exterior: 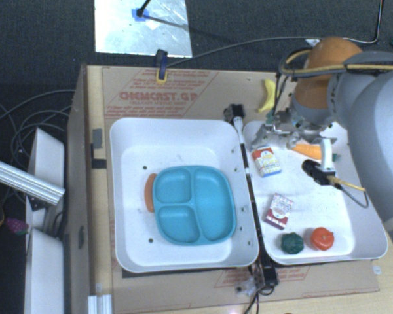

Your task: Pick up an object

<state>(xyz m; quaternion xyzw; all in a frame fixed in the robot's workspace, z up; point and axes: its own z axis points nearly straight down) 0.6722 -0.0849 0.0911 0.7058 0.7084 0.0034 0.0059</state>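
Nothing gripped yet: grey metal gripper [273, 131] hovering just above small red-and-white carton [266, 161], finger state impossible to tell; orange carrot-shaped piece [307, 150] right of carton, pick pending.

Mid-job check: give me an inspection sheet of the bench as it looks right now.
Surface: two white bins, left bin and right bin, on a board.
Job's things: right bin holds a carton, a red-and-white packet, a green lump, a tomato, a carrot.
Clutter: blue divided plate over an orange strip in the left bin; banana behind the right bin.
Gripper: gripper at the right bin's back corner; nothing seen held.
Cables: loose wires on the floor at left.
Surroundings: dark carpet, shiny sheet.
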